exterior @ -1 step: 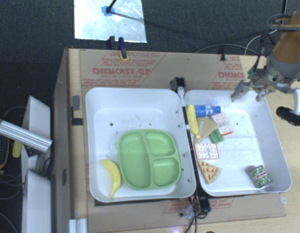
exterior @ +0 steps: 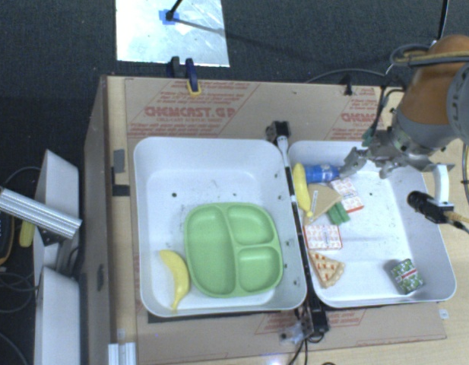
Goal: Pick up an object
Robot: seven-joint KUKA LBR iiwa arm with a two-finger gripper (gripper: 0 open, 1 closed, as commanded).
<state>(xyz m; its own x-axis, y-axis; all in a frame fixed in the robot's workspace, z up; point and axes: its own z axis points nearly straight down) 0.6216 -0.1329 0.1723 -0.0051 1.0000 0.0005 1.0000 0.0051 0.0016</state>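
Two bins: left bin (exterior: 154, 173) holds green tray (exterior: 234, 249), banana (exterior: 175, 277); right bin (exterior: 386, 226) holds clutter. Hand (exterior: 369, 157) state: cannot tell.

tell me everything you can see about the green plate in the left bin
The green plate is a light green tray with rounded corners, plastic by its look, split by raised ridges into three compartments: one long one on its left and two smaller ones on its right. It lies flat and right side up on the floor of the left bin, toward the near side. A yellow banana lies at its near-left corner, close to or touching the rim. Nothing sits in its compartments.
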